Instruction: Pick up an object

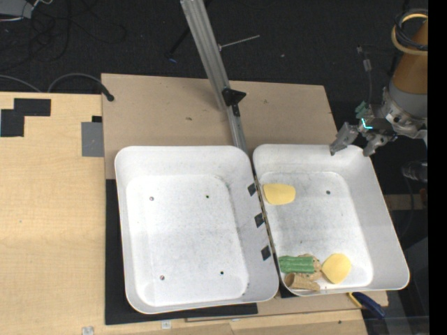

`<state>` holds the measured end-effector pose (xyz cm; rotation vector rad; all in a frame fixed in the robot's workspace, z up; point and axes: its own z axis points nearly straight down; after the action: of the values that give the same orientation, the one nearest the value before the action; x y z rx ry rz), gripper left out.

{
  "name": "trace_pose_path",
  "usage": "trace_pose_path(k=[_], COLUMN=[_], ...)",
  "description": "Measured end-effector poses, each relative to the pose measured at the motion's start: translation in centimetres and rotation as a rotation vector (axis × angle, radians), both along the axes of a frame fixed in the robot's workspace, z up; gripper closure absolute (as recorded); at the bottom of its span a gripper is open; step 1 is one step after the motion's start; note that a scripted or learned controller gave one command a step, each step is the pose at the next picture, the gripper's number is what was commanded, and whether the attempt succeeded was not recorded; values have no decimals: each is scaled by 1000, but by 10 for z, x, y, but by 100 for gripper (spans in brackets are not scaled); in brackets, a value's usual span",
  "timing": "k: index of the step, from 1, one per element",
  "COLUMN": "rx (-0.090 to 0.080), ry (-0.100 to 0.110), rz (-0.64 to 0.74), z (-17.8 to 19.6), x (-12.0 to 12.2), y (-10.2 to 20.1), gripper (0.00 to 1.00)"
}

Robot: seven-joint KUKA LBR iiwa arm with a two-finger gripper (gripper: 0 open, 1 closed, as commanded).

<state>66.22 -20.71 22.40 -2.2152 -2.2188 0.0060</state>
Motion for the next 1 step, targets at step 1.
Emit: trace_pose_path(k=[1], rx=[-1], ry=[-4], rz=[3], z=[3], x=[1], y=[0], gripper=[0])
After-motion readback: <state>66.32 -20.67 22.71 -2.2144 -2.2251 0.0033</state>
